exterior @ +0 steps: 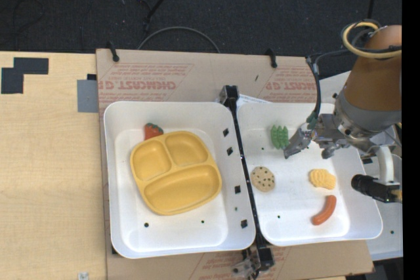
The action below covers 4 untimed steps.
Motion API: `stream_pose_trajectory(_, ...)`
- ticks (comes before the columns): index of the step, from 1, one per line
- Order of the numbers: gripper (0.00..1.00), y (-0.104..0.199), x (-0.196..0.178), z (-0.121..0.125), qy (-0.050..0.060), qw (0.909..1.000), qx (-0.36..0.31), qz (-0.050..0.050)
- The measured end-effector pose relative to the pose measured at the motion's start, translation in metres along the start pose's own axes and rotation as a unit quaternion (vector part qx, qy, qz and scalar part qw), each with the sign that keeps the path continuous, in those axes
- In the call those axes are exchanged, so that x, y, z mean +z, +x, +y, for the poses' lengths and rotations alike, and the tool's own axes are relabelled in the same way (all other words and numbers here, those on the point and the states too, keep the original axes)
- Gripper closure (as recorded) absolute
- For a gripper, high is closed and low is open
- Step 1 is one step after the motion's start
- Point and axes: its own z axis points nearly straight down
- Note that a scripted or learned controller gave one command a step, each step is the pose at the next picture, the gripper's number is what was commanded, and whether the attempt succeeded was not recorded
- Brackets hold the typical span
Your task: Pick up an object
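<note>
Target candidates: you have four loose things in the right bin (367, 233) — a green toy (279, 135) near its far edge, a speckled cookie (263, 178) by the divider side, a yellow piece (322, 178) mid-bin, and an orange-red sausage (323, 210) toward the near right corner.
Nearest thing: the green toy lies just beside the hand, on its left; the yellow piece sits near it too, toward the bin's near edge.
Long axis: the sausage runs on a slant, from the near edge up toward the right edge; the green toy stands roughly along the far-to-near line.
Hand: the hand (310, 141) hangs over the far half of the right bin, its two fingers spread apart, nothing between them.
Judgement: you would likely need only a short shift left to centre on the green toy.
Left bin: the left bin (121, 233) carries a yellow divided tray (175, 170) with a small red thing (153, 130) at its far corner, well apart from the hand.
</note>
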Motion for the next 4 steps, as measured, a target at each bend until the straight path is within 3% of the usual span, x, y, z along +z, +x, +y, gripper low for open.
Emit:
stream_pose_trajectory(1, 0.0, 0.0, -0.005, 0.002, -0.005, 1.0, -0.001, -0.001)
stream_pose_trajectory(3, 0.0, -0.003, 0.118, -0.013, -0.002, 1.0, 0.0, 0.0)
stream_pose_trajectory(4, 0.0, -0.003, 0.145, -0.012, -0.006, 1.0, -0.001, 0.001)
